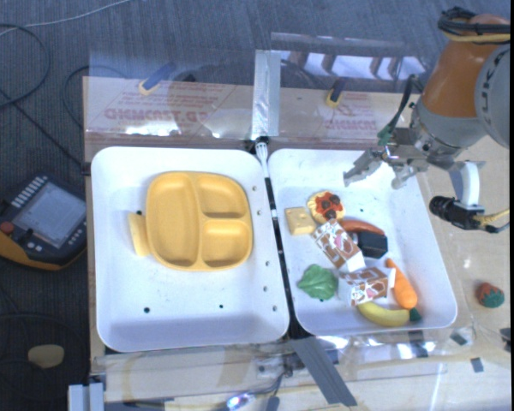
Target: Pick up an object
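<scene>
The gripper [382, 170] hangs over the far part of the right bin [428, 229], near its back wall. Its two fingers [360, 171] are spread wide apart, and nothing sits between them. Behind it, the grey arm with its orange band [458, 80] comes in from the right side.

The toys lie in a pile in the right bin, closer to the front than the gripper and apart from it. Nearest the gripper is a small round piece with red and dark spots [327, 204]. Just beside that is a pale yellow block [298, 221]. Next comes a brown and white box [337, 243], a red sausage [362, 226] and a black block [373, 245], all close together. A green leaf [318, 282] lies near the wall between the bins. At the front are another brown and white packet [368, 283], a carrot [402, 288] and a banana [385, 315], touching each other.

The left bin [120, 298] holds a yellow tray [199, 219] with three parts.

A small red thing [490, 295] sits on the bench to the right of the bins.
</scene>
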`<state>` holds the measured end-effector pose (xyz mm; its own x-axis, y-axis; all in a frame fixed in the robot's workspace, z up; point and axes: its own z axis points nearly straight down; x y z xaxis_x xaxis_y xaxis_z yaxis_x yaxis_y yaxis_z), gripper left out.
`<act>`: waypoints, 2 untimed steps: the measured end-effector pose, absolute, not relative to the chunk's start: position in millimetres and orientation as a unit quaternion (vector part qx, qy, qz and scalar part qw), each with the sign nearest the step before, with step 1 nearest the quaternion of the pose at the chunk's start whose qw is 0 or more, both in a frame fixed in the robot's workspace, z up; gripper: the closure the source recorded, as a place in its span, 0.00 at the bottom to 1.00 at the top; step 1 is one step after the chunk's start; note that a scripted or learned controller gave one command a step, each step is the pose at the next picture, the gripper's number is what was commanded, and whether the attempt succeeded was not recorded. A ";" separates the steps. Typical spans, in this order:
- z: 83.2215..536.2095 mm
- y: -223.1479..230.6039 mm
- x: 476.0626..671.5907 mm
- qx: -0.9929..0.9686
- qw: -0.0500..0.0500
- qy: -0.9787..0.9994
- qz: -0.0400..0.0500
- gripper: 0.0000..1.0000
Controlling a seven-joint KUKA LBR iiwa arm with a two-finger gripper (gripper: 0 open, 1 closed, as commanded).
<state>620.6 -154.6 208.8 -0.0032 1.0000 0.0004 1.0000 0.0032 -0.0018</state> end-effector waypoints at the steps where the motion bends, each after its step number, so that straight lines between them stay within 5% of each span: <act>1: 189.0 -185.5 638.7 -0.836 -0.001 -0.548 0.002 0.00; 2: 98.1 -124.9 610.3 -0.792 0.001 -0.610 0.001 0.00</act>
<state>610.3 -124.9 98.1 0.2559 0.9667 -0.0010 0.9667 -0.2559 -0.0026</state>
